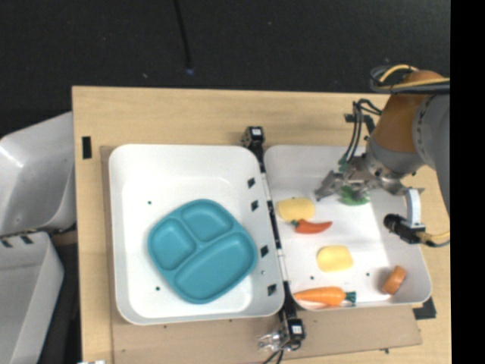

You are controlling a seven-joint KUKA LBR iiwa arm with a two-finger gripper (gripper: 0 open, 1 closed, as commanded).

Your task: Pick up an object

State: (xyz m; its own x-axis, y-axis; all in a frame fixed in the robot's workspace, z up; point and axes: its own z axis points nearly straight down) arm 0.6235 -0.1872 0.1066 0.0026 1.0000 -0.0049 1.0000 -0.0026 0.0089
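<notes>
My gripper [342, 186] is low in the right bin [303, 161], near its far right part, right over a small green object [353, 197] that is partly hidden under it. Nearer the bin's left side lie a pale yellow piece [295, 208] and a red chili pepper [312, 226] just below it. A yellow lemon-like piece [334, 258] rests in the middle. A carrot [322, 296] lies along the front wall, and a small orange piece [393, 280] sits at the front right corner.
The left bin [136, 173] holds a blue divided plate [201, 249]. A clip-studded divider [267, 226] separates the two bins. Cables and a black connector [402, 227] hang off the arm's wrist at the right.
</notes>
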